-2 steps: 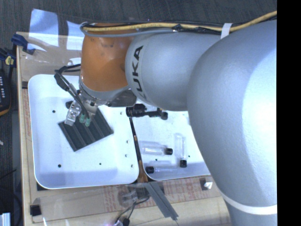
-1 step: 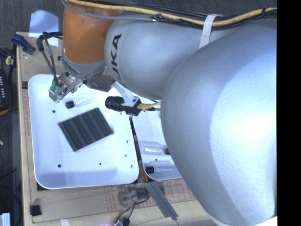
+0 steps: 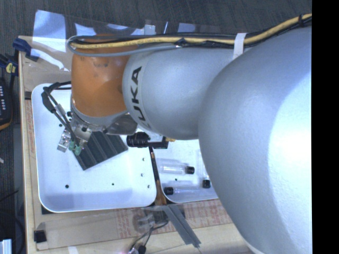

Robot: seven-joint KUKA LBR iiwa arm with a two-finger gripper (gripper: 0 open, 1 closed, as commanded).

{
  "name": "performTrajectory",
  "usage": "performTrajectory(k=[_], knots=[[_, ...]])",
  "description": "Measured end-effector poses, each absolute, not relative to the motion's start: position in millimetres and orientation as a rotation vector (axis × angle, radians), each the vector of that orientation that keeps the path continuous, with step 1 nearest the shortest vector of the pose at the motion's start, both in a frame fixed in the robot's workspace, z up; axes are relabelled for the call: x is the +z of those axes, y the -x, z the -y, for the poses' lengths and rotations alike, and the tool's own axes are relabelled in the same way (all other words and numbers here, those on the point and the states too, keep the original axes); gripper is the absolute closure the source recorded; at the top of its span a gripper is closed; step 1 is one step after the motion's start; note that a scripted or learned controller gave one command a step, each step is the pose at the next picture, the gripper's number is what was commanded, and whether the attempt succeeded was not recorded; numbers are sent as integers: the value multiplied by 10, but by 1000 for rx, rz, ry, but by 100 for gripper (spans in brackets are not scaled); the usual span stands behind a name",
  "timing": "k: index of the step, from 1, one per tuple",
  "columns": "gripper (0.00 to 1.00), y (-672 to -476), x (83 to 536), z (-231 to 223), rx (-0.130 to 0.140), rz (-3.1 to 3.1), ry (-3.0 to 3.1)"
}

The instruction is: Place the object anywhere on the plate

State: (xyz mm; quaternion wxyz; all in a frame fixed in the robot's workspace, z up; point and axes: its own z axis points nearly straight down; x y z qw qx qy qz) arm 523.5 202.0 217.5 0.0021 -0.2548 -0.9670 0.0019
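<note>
A dark ribbed rectangular plate (image 3: 104, 149) lies tilted in the left white bin (image 3: 95, 194), partly under the arm's wrist. My gripper (image 3: 69, 142) hangs low over the bin at the plate's left corner, below the orange band (image 3: 98, 83). A small green piece (image 3: 78, 150) shows at the gripper's tip, touching or just above the plate's edge; I cannot tell whether it is held. The arm's grey body hides the upper part of both bins.
In the right bin (image 3: 185, 197) lie two clear tubes with black caps (image 3: 177, 169) (image 3: 185, 191). A dark divider (image 3: 153, 168) runs between the bins. The left bin's front half is bare white floor. Clutter sits on the bench's front edge (image 3: 153, 221).
</note>
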Motion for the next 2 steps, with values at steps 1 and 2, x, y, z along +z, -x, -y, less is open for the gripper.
performTrajectory(k=[1, 2], knots=[[100, -4765, 2936, -2192, -1, 3142, -153], [100, -4929, 2647, -1647, 1, 3126, -329]])
